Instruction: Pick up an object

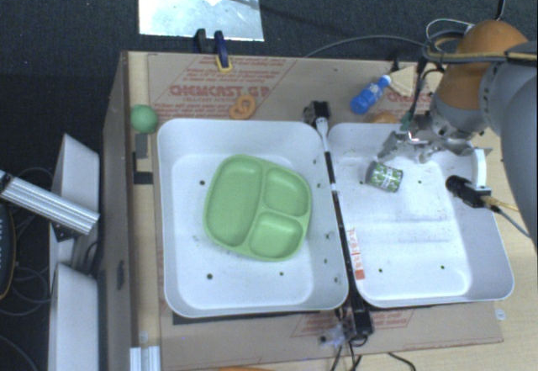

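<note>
A small green-and-white can [386, 176] lies on its side in the back left part of the right bin [420, 277]. My gripper [411, 148] hangs over the back of that bin, just above and to the right of the can. Its fingers are spread open, and nothing sits between them. The can is apart from the fingertips. A green divided plate [256, 206] lies flat in the middle of the left bin [181, 277].
A blue bottle [370, 96] lies on the bench behind the right bin. Left of the left bin's back corner rests a green ball [144, 118], and an orange ring-shaped thing [242, 107] lies behind that bin. A divider rail [334, 193] runs between the bins.
</note>
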`<state>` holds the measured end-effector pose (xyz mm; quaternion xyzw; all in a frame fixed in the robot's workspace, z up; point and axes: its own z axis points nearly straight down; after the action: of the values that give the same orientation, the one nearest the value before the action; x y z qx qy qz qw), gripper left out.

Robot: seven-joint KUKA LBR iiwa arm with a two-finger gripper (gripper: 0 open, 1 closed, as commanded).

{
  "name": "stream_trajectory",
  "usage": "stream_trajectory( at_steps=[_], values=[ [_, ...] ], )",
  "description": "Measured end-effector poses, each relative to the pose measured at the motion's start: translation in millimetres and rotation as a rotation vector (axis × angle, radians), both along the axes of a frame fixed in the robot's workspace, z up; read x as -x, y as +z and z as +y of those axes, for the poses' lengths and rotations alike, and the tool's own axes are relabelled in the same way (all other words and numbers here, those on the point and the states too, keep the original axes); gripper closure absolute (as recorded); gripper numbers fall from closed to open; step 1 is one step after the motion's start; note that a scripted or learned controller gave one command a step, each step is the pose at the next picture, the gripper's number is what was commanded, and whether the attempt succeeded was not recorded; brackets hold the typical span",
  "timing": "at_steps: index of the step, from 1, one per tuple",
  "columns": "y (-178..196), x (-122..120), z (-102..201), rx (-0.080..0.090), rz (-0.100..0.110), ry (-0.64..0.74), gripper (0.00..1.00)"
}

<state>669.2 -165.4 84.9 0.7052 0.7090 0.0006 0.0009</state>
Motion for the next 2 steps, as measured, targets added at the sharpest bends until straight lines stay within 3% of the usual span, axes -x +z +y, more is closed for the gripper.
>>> stream_trajectory(
  at_steps=[1, 2],
  values=[
    [-0.1, 0.0, 34.9, -0.001, 0.000, 0.000, 0.00],
    [11.2, -1.0, 34.3, 0.000, -0.003, 0.002, 1.00]
  ],
)
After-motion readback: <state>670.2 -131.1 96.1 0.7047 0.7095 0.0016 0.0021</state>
